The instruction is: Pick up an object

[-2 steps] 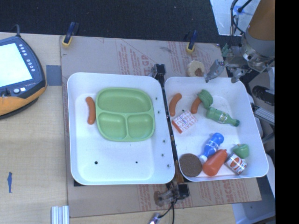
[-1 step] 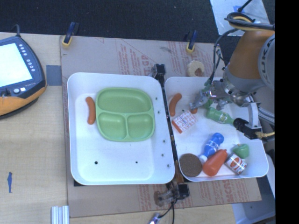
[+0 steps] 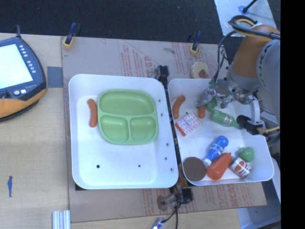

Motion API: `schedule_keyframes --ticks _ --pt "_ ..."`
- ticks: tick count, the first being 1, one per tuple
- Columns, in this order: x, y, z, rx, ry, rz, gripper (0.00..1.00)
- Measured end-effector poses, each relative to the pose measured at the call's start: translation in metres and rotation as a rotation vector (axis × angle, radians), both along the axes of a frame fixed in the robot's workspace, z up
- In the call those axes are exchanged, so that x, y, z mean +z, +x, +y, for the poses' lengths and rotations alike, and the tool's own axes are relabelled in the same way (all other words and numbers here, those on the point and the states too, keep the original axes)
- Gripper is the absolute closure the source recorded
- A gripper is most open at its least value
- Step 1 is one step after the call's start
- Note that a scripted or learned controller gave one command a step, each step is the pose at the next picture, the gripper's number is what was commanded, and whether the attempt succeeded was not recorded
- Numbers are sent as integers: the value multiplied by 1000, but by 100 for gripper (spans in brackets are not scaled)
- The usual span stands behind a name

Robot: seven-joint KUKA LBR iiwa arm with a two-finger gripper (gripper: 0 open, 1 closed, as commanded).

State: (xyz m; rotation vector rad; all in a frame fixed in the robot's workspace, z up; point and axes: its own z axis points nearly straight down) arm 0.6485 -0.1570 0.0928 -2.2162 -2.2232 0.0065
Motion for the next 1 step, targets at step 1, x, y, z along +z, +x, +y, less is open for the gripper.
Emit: schedule_keyframes --ticks 1 --pt "12 0 -1 1 -1 2 100"
